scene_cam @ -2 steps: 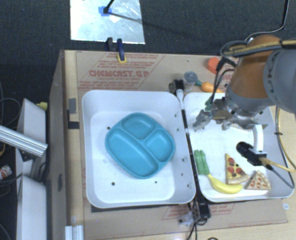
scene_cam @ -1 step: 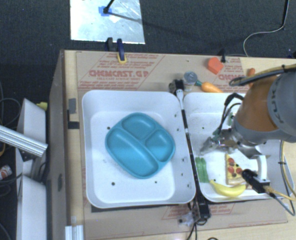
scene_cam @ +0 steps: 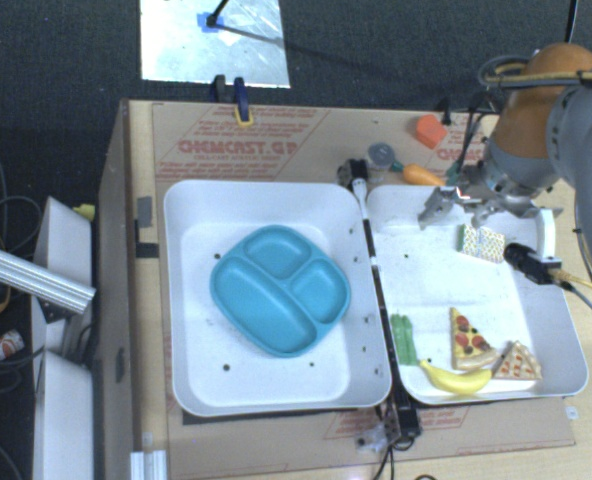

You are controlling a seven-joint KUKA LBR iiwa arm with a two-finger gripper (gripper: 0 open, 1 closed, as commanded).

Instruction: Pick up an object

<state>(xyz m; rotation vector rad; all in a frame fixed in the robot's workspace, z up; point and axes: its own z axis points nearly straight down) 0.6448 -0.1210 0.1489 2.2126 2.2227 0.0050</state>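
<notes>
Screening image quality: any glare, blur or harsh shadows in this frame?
Camera view: even, soft light; faint shadows under the blue tray; strong glare on the shiny sheet at the top; slight overall softness, with the gripper hard to resolve.

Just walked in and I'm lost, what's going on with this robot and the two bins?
A grey arm reaches in from the right, its gripper low over the back of the right bin, beside a small checkered block. Nothing is visibly between its fingers. Toy food lies at that bin's front: a banana, a pizza slice, a sandwich wedge and a green piece. The left bin holds a blue divided plate.
</notes>
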